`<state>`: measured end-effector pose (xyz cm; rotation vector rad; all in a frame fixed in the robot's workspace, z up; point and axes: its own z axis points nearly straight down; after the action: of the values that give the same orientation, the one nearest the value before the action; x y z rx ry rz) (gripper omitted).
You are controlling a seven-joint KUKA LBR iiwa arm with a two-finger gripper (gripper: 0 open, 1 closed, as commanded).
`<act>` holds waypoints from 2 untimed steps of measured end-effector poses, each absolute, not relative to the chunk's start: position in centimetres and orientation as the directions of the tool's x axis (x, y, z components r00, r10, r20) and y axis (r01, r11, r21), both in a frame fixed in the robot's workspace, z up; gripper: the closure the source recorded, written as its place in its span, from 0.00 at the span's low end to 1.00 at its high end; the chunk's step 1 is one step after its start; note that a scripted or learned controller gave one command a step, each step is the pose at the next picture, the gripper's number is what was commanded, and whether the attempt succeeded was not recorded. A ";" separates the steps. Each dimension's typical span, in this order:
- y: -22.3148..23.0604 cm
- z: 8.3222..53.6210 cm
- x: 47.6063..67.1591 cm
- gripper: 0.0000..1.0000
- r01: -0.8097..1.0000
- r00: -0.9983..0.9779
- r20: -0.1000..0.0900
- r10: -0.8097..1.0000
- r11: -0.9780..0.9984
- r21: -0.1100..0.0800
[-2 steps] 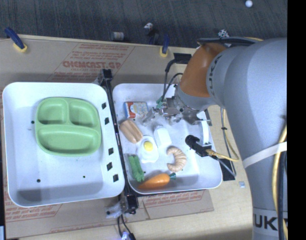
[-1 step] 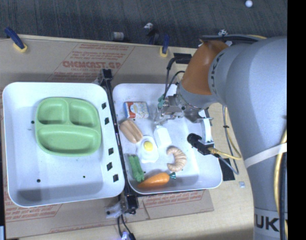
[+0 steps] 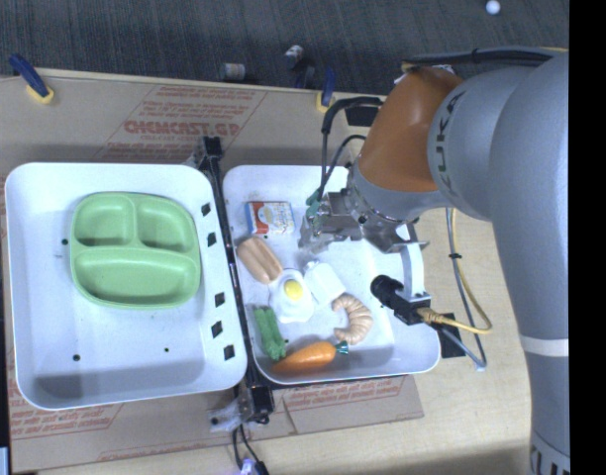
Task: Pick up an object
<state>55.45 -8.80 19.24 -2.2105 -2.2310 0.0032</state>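
Gripper point(image 3: 328, 228) is hovering mid right bin point(image 3: 417, 359) above the fried egg point(image 3: 292, 292), likely lining up a grasp; jaw state indiscernible.

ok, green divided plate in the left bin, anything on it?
Empty. The green plate lies flat in the left bin; all three compartments show bare green.

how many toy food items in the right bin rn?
6 visible: carton at the back left, hot dog below it, fried egg mid-bin, shrimp to its right, green pod and carrot at the front. The arm may hide more.
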 end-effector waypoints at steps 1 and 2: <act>-17.2 19.6 47.8 1.00 1.000 -0.004 -0.001 1.000 0.004 -0.002; -20.5 21.7 47.7 1.00 1.000 -0.004 -0.001 1.000 0.004 0.000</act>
<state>47.68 -20.52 21.68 -2.2176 -2.2259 0.0009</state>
